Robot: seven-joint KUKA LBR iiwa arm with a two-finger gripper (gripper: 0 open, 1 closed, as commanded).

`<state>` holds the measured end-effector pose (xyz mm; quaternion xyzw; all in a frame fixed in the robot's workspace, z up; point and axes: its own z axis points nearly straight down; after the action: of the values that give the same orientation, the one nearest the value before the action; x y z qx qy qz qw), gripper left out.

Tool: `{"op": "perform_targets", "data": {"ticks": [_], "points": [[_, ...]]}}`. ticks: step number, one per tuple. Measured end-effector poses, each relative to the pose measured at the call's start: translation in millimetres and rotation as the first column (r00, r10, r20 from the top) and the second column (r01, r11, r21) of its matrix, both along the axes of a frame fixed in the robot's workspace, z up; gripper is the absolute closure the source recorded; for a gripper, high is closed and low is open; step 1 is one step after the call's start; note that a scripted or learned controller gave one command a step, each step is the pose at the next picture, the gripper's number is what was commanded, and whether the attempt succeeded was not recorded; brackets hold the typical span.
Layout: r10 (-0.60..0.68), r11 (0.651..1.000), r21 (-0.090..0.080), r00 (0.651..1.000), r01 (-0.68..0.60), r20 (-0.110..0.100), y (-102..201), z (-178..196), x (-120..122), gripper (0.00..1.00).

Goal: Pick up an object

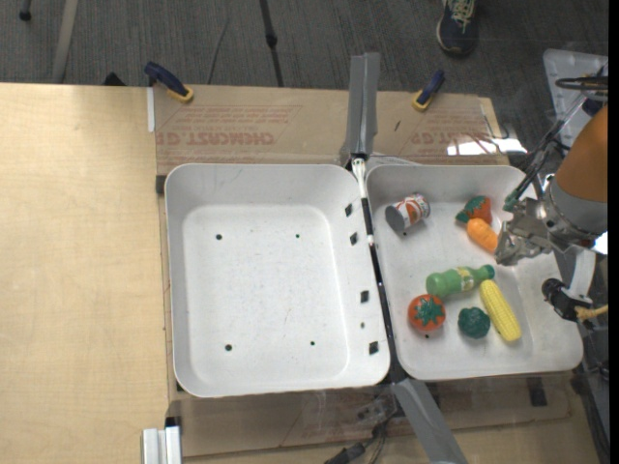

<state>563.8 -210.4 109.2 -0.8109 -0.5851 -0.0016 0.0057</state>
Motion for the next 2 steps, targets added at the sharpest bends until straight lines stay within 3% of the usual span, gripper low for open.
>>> {"op": "perform_targets", "data": {"ticks": [1,2], "points": [[-0.163,0.986,-0.013,0.987,0.163,0.003,14.9,69.9,80.8,1.0],[-0.007,1.0,-0.011,1.0,0.007,0.002,50.3,-18.3,10.0,1.0]]}}
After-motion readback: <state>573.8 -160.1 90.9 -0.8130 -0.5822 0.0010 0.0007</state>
